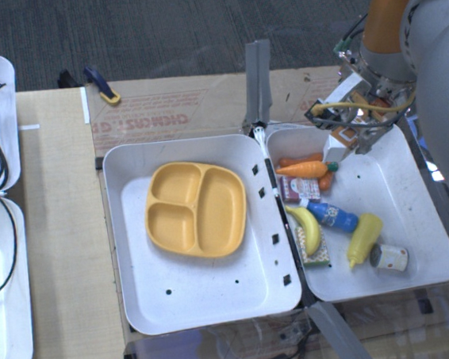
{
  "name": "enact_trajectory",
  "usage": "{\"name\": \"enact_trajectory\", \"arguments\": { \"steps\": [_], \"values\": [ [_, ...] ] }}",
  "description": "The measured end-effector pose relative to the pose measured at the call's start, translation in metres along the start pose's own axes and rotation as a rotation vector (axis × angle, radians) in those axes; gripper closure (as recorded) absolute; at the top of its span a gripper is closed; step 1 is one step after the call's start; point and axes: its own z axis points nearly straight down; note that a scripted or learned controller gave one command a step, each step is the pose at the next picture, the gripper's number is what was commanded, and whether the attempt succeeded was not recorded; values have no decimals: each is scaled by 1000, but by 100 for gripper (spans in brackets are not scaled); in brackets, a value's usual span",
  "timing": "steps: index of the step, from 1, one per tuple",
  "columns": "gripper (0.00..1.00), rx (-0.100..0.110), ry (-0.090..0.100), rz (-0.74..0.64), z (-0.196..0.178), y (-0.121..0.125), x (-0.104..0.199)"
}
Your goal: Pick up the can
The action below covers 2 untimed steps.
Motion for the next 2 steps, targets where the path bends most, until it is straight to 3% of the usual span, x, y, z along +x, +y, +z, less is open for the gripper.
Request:
{"name": "enact_trajectory", "arguments": {
  "steps": [2],
  "values": [
    [100,9,-25,-11,-3,-1,1]
  ]
}}
